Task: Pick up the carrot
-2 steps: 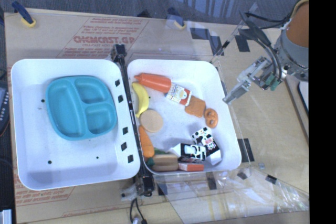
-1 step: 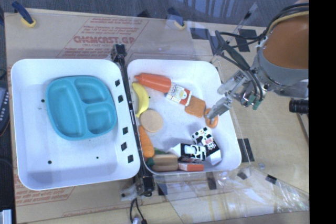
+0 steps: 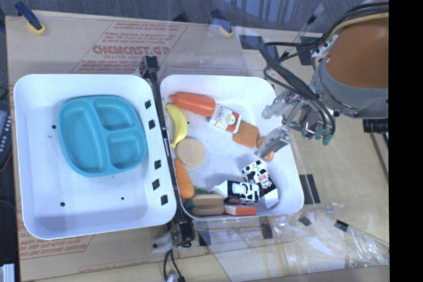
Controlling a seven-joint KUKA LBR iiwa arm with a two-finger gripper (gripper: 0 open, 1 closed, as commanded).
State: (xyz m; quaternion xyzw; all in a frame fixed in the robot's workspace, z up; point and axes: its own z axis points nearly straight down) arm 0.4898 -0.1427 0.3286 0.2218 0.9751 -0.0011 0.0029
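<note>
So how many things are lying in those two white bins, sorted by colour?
Teal: 1, plate
Yellow: 1, banana
Orange: 2, carrot, sausage
Brown or tan: 3, disc, slice, block
Black-and-white: 2, upper box, lower box
Red-and-white: 1, packet
Red: 1, stick
Total: 11

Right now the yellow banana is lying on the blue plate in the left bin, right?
Not quite. The camera view shows the banana lying in the right bin, by its left wall. The blue plate is in the left bin.
</note>
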